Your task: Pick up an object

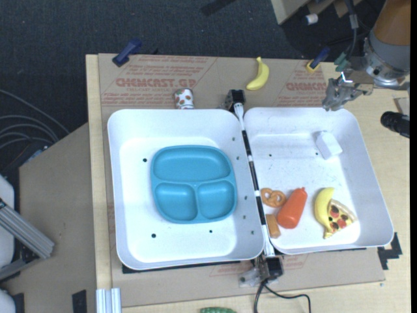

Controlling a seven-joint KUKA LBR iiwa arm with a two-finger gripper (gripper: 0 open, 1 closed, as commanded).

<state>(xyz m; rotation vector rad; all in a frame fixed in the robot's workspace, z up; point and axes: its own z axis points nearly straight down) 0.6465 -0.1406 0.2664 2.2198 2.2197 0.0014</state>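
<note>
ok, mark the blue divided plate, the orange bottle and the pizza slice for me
blue three-compartment plastic plate (pixel 193 163): camera view, left bin, point on its large upper compartment.
orange plastic bottle (pixel 292 208): camera view, right bin, point on mid-body.
toy pizza slice (pixel 339 216): camera view, right bin, point on its topped face.

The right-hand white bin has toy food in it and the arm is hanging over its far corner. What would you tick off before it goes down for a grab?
1. Things to grab in the shallow white right bin: ok; orange bottle, yellow banana, pizza slice, pretzel, white block.
2. Gripper carrying nothing: ok, nothing seen between its fingers.
3. Gripper above a target: not ok; it hangs at the bin's far rim, nearest the white block.
4. Fingers open enough: cannot tell.
5. Room around targets: not ok for banana and pizza slice, which touch; ok for the white block, which lies alone.
</note>
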